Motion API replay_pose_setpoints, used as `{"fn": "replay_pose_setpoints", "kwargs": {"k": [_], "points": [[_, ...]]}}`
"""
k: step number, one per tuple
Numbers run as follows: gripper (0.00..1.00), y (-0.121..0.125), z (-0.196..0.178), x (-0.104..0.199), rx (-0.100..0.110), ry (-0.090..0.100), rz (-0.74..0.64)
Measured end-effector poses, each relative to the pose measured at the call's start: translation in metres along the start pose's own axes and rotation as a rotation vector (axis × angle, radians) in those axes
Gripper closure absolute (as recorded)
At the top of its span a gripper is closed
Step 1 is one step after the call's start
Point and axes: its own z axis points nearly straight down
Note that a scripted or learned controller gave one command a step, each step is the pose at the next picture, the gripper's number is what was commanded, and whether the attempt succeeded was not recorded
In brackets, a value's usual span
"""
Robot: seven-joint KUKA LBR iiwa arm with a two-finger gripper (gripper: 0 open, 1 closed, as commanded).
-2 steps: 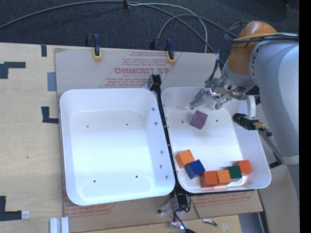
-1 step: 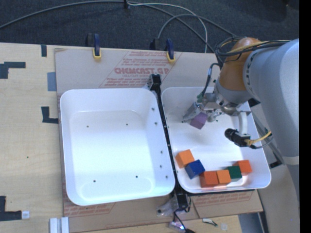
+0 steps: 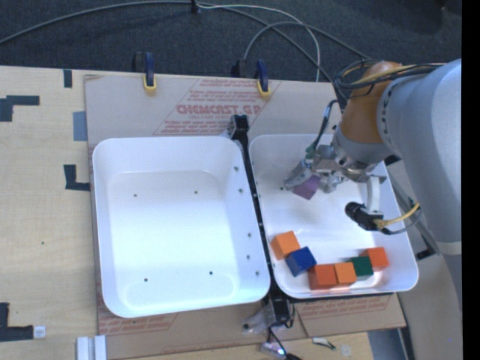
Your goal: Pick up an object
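Note:
My gripper (image 3: 309, 183) hangs over the upper middle of the right bin (image 3: 264, 150), reaching in from the right. A small purple block (image 3: 305, 190) sits between its two fingers, with the gripper shut on it. Part of the block is hidden by the gripper body above it. Along the bin's front lie an orange block (image 3: 285, 242), a blue block (image 3: 301, 261), two more orange blocks (image 3: 324, 275) side by side, a green block (image 3: 363, 265) and another orange block (image 3: 377, 257).
The left bin (image 3: 101, 201) stands beside the right one, their rims meeting at a black clamp (image 3: 240, 124). A black cable connector (image 3: 360, 214) hangs from the wrist over the right bin. Two clamps (image 3: 149, 73) pin the cardboard sheet at the back.

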Motion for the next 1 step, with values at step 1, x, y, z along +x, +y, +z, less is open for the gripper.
{"fn": "replay_pose_setpoints", "kwargs": {"k": [1], "points": [[1.00,0.0003,-0.0108,-0.0003,-0.001,0.000,0.000]]}}
